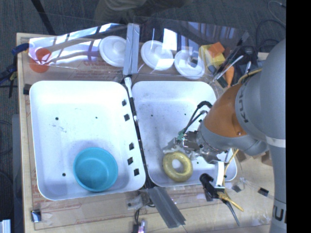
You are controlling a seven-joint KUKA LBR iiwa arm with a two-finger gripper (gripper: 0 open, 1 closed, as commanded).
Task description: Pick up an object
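Arm: I see the grey KUKA w/ orange band coming in from the right, bent low over the right bin.
Gripper: gripper sits down inside the right bin, toward its front half, right-of-centre.
Fingers: can't tell if open or closed; the wrist, cables and arm body cover that area from my view.
Ring: yellow ring lies flat on the right bin floor near the front edge, just beside and in front of the gripper. I can't tell if they touch. Nothing I see shows it between the fingers.
Bowl: blue bowl sits upright in the left bin, near the front edge, approx mid-width, well apart from the arm.
Bins: two white bins side by side on the counter, w/ a divider strip and black clips between them.
Back edge of counter: white lids in a row behind both bins; an orange cup at the back-left corner; a yellow and orange item toward the back right, too cluttered to ID.
Front edge: metal bracket below the bin seam.
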